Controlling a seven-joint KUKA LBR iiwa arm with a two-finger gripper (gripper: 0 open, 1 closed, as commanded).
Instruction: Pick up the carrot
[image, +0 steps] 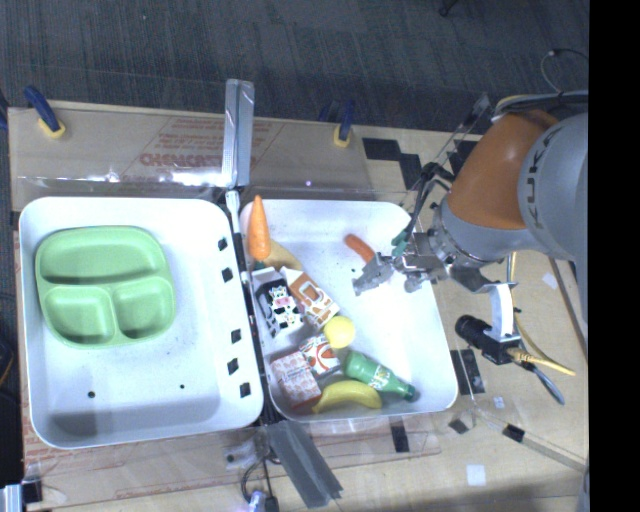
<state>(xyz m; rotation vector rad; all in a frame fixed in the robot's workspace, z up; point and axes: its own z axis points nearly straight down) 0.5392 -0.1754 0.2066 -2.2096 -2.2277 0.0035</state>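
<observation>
Orange and tapered, the carrot (259, 229) lies against the left wall of the right white bin (400, 215), at its far corner, tip pointing away from the camera. It sits well left of the end effector (385, 272), which hangs over the middle-right of the same bin with a small orange-red piece (359, 246) just beside it; I cannot tell whether it is released or clenched.

The pale wooden surface (540, 420) carries both bins. The left white bin (60, 420) holds a green three-compartment plastic tray (104, 283). The right one also holds small cartons, a yellow lemon (340, 331), a green bottle (378, 374) and a yellow banana (349, 396). Dark carpet lies beyond.

The grey arm with its orange band (495, 170) reaches in from the right, wrist bent leftward over the bin.
</observation>
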